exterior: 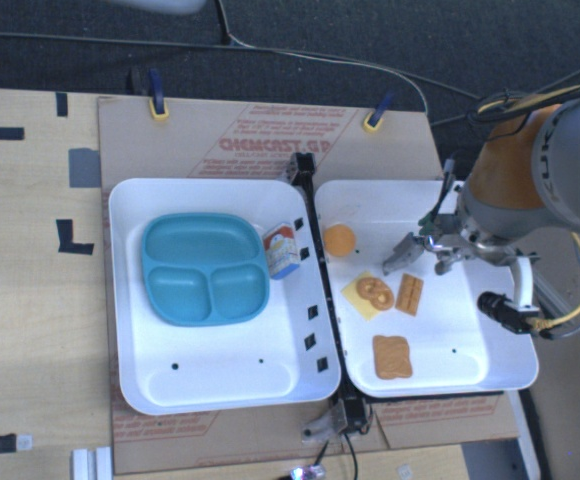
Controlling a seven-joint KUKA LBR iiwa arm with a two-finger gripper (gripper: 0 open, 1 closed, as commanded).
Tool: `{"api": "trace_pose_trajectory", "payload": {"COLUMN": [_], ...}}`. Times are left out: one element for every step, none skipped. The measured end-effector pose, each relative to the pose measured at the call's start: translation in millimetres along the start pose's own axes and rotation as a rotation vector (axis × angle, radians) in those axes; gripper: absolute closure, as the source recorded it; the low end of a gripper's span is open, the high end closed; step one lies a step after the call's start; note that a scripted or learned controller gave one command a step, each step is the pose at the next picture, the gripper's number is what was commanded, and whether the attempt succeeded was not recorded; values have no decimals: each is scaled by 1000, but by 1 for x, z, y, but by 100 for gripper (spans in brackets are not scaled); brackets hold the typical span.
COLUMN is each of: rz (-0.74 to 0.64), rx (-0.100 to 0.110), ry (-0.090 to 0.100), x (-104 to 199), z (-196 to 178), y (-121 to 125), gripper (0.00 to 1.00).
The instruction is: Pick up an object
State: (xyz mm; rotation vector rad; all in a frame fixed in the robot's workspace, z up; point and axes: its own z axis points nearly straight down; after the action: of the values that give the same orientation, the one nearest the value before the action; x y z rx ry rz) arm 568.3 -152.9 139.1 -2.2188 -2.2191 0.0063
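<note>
so, nearest the camera in the right bin [505, 373] lies a brown toast slice [391, 357]. just beyond sit a pretzel on a yellow slice [372, 293] and a tan cracker [409, 294] beside it, then an orange ball [339, 240] further back. the gripper [410, 253] hangs over this bin, just right of the cracker, nothing between its fingers, which look slightly spread. in the left bin [130, 268], a blue divided plate [206, 269] and a small can [282, 252] beside it.
</note>
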Motion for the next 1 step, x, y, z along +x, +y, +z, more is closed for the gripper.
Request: {"api": "trace_pose_trajectory", "payload": {"rz": [1], "rx": [-7], "ry": [-1], "x": [0], "z": [50], "y": [1], "gripper": [0]}}
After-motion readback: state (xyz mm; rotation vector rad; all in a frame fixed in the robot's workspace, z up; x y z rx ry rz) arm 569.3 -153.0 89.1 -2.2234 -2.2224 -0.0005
